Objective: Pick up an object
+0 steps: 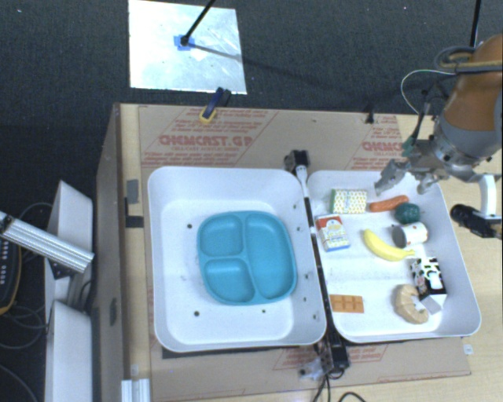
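A robotics lab is showing here: a grey-and-orange arm (470,110) is reaching in at upper right over two white bins (161,259) sitting on a cardboard-lined bench (212,133), toy food (387,246) is lying in the right bin, and loose cables (330,377) are trailing along the bottom edge.

Dark carpet (63,71) is covering the floor around the bench on the far and left sides. A shiny, crinkled foil sheet (187,47) is lying on the carpet at the far side, reflecting light, with a bit of blue tape (183,43) and a thin dark rod (200,20) slanting across it. A brown cardboard sheet (212,133) with red print is covering the bench top. A yellow-and-black clamp (214,104) is sitting at its far edge. At left, a metal rail (47,243) is lying across white panels (69,330), with dark cables (16,306) trailing beside them.
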`<state>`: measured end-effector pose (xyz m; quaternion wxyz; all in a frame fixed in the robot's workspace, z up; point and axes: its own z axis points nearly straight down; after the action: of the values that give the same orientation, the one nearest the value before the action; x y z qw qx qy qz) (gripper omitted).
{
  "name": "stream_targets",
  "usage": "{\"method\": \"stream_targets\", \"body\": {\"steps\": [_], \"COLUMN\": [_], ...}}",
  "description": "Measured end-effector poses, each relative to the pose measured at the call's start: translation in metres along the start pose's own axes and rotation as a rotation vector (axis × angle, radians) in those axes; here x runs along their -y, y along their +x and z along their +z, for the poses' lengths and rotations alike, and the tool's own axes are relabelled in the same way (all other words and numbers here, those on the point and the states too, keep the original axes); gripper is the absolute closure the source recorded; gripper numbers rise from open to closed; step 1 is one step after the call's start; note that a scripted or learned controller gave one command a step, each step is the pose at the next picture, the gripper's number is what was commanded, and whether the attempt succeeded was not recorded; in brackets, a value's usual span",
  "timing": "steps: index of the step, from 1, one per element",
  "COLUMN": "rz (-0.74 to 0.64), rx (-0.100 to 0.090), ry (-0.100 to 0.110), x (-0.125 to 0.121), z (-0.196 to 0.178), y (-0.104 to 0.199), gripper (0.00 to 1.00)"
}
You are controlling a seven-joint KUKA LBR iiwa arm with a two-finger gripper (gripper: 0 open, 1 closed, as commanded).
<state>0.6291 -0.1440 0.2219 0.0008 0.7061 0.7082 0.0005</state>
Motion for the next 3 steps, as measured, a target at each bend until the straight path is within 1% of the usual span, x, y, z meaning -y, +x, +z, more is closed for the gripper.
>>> {"method": "stream_targets", "body": {"steps": [1,2,3], "rz": [0.002,-0.001,-0.002], "rx": [0.0,-0.001,0.001], "ry": [0.002,0.002,-0.002], "x": [0.004,0.025,0.023], "z": [0.087,0.138,0.127], "y": [-0.047,-0.011,-0.012], "gripper": [0.0,0.0,1.0]}}
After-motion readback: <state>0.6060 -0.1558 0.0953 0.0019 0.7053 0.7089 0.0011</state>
